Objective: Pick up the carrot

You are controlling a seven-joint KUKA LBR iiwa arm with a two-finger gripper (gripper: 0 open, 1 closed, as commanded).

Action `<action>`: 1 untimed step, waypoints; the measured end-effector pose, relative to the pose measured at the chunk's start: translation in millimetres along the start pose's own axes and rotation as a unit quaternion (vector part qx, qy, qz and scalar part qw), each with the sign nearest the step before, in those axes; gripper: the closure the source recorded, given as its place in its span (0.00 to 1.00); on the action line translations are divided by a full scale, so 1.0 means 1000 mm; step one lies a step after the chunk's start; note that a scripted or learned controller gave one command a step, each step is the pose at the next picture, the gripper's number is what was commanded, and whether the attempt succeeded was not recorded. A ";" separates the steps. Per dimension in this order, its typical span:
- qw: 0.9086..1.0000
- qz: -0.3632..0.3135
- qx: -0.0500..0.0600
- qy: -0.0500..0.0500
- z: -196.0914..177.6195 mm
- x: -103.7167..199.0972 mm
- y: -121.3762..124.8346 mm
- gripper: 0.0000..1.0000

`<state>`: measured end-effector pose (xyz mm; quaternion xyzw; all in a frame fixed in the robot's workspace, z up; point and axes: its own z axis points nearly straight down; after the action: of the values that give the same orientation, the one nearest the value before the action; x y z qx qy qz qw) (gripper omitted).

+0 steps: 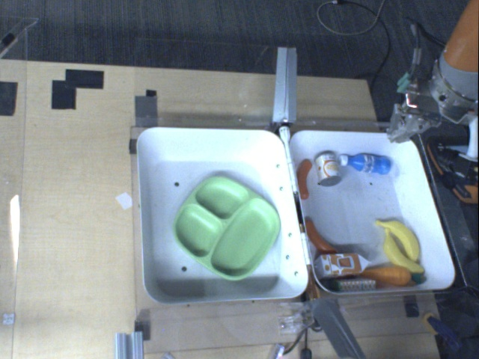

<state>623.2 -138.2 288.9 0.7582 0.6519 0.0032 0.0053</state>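
Tool (pixel 404 120), grip state unreadable, hung over the bin's (pixel 441 223) far corner, carrot (pixel 389 276) lying well apart at the opposite wall, ungrasped.

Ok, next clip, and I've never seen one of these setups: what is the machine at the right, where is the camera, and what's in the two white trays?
The picture comes from one fixed camera above the bench, looking down at a slant. The machine at the upper right is a robot arm, grey with an orange band; its gripper hangs above the far right corner of the right bin, with nothing seen between its fingers.

The left bin holds a green divided plate. In the right bin lie a small can beside a blue bottle, two sausages along the left wall, a banana, a small carton, and the carrot against the near wall. The carrot is what it should pick up; it lies untouched.
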 end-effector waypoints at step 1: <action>1.000 0.000 0.000 0.000 0.000 0.000 0.000 0.00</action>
<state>623.2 -138.1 288.8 0.7582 0.6520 0.0032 0.0052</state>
